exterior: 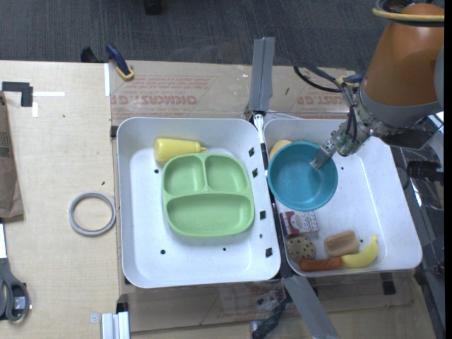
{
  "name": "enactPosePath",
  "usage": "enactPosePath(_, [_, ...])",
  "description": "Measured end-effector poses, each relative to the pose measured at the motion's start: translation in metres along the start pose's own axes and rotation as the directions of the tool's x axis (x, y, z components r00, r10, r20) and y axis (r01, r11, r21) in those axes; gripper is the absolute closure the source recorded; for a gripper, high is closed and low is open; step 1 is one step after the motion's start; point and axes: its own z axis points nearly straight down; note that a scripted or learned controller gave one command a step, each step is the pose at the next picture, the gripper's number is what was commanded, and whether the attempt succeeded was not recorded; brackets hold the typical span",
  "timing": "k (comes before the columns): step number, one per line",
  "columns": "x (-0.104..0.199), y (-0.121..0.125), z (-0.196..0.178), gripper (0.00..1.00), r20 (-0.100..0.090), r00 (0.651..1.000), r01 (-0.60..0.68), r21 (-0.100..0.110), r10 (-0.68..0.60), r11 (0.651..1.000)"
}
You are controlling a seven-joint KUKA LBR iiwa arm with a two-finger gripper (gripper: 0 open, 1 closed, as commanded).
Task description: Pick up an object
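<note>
Two shallow white bins sit side by side on a pale worktop (56, 154). The left bin (134, 210) holds a green divided plate (208, 193), with a yellow cone-shaped toy (176, 147) just beyond its far edge. The right bin (385, 189) holds a blue bowl (302, 176) at its near-left side, partly covering a pale yellow item (280, 147). Toward the front lie a small red-and-white packet (300, 222), a cookie (300, 247), a bread slice (341, 242), a banana (361, 253) and a reddish sausage (320, 263). The grey and orange arm (406, 55) reaches in from the right. Its gripper (323, 158) dips into the bowl near the far-right rim; whether the fingers are spread or pressed together cannot be told. A grey ring (92, 212) rests on the worktop, left of the bins.
</note>
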Motion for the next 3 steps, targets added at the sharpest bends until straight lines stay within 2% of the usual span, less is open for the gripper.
enactPosePath(1, [-0.005, -0.018, -0.075, 1.00, 0.001, 0.983, -0.184, 0.001, 0.184, 0.983])
enactPosePath(2, [0.037, -0.026, -0.136, 1.00, 0.002, 0.998, 0.062, -0.001, -0.062, 0.998])
enactPosePath(3, [0.013, -0.090, -0.173, 1.00, 0.002, 0.999, -0.052, -0.001, 0.052, 0.999])
